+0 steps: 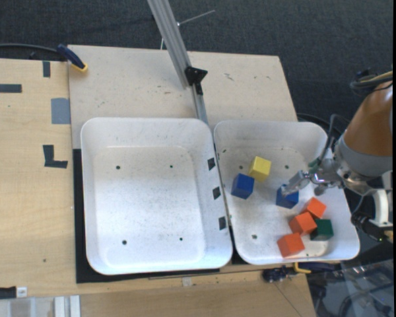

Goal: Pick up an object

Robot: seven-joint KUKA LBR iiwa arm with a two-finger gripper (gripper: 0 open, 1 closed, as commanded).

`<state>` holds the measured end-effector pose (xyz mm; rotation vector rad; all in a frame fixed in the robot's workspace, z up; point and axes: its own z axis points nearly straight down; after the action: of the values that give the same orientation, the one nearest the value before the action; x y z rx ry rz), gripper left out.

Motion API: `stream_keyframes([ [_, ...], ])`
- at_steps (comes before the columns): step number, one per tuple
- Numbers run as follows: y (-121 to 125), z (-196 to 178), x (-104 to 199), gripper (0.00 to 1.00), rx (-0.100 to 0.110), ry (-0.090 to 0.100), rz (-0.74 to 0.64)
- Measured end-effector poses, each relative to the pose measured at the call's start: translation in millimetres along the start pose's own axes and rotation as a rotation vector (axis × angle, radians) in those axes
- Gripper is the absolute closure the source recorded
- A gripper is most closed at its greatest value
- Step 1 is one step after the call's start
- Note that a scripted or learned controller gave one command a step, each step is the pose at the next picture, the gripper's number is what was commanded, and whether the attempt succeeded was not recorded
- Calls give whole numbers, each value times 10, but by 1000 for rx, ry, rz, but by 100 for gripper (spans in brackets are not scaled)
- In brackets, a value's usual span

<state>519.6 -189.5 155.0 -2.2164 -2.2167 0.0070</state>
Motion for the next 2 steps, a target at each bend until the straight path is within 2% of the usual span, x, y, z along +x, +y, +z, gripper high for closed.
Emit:
stream_keyframes([
  [1, -36, 519, -91, 0, -1, -1, 0],
  [2, -25, 396, -79, 100, -4, 0, -2],
])
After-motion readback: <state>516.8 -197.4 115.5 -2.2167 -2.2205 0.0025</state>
